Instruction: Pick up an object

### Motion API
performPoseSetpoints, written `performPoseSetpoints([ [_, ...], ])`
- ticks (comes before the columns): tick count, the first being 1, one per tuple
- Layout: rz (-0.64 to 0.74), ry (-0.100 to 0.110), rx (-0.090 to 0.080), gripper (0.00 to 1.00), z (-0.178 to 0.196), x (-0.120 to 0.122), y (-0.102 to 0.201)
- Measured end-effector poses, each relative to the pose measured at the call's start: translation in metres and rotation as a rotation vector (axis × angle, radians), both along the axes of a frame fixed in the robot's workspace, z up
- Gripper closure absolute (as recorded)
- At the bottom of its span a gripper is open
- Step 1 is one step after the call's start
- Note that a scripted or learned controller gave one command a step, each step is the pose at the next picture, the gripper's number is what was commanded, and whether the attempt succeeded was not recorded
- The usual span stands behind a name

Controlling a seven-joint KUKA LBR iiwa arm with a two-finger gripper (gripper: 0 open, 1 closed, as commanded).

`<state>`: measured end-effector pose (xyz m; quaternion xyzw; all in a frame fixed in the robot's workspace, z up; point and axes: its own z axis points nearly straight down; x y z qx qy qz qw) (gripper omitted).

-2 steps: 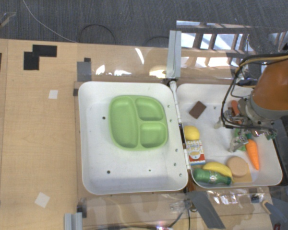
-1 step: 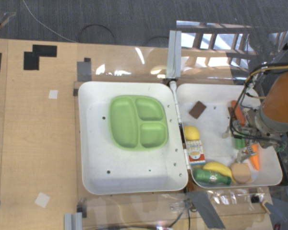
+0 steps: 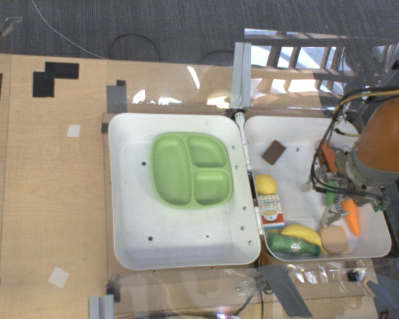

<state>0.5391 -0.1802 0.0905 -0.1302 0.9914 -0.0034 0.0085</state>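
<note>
Carrot [image 3: 350,216] beside gripper [image 3: 335,209], bun [image 3: 334,239] below.

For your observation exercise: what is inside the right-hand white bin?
The right bin holds a brown block, a lemon, a small carton, a banana, a green item, a tan ball and a carrot. The arm covers the bin's right side.

Two white bins [image 3: 120,244]; one green plate [image 3: 189,169]; one banana [image 3: 300,232]; one carrot [image 3: 350,216].
</note>
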Motion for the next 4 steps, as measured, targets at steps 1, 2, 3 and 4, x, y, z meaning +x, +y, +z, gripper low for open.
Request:
performPoseSetpoints([
  [1,-0.045,-0.004,0.001,0.0,0.0,-0.016,0.003],
  [2,-0.019,0.001,0.003,0.0,0.0,-0.008,-0.01],
  [3,-0.011,0.002,0.0,0.0,0.0,-0.004,-0.007],
  [4,-0.043,-0.004,0.001,0.0,0.0,-0.021,-0.003],
])
